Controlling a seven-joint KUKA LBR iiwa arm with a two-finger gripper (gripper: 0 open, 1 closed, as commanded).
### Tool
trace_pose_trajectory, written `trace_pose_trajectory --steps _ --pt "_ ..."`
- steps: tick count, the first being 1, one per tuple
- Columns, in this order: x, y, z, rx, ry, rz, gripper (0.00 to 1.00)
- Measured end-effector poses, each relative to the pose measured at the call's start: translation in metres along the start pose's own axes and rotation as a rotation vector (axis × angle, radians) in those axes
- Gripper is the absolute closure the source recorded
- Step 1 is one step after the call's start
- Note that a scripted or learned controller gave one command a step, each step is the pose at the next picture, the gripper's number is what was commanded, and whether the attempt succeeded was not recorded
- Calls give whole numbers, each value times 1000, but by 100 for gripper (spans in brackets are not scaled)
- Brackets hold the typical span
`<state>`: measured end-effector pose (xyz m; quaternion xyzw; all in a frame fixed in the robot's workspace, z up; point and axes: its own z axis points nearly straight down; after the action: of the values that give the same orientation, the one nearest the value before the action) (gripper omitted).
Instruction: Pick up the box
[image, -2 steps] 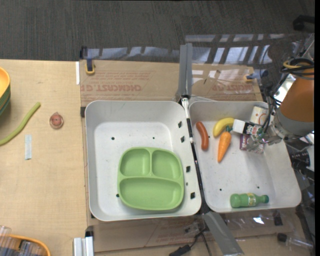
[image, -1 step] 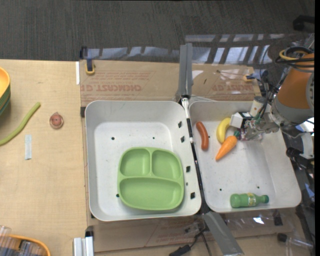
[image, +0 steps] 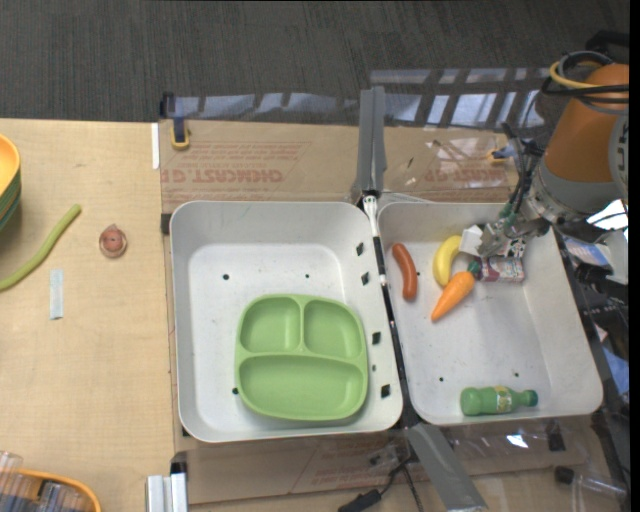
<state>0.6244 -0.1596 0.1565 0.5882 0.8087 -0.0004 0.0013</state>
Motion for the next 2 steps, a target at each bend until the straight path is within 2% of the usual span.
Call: trace_pose_trajectory --steps 1,2 --pt "-65 -4 -37 0 -1 189 0" --pt "-65 -2 -46 0 -4 185 100"
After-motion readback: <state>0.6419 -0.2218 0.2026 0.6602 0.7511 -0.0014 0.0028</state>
